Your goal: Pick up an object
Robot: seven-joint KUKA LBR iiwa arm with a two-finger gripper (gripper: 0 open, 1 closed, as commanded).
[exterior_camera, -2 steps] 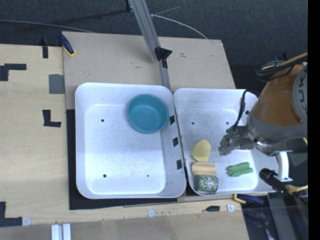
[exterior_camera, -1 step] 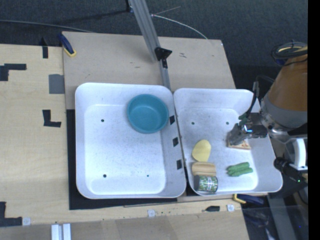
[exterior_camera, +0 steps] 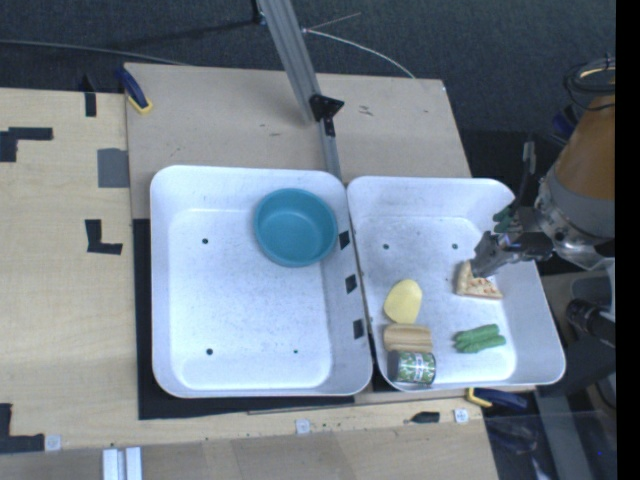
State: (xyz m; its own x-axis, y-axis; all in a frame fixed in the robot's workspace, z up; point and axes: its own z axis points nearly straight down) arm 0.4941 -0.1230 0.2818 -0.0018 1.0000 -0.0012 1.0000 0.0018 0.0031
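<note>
The gripper [exterior_camera: 489, 256] hangs over the pizza-slice toy [exterior_camera: 478, 283], close to the right bin's wall [exterior_camera: 535, 298]. Its jaws' spread I cannot tell (too dark). Being flat, the slice may slip free or get pushed against that wall.

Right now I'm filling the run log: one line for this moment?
arm: over right bin | gripper: above pizza-slice toy | blue bowl: left bin

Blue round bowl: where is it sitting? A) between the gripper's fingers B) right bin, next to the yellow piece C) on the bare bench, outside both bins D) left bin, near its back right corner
D. The blue round bowl rests inside the left white bin, close to its back right corner, while the yellow rounded piece lies in the right white bin.
</note>
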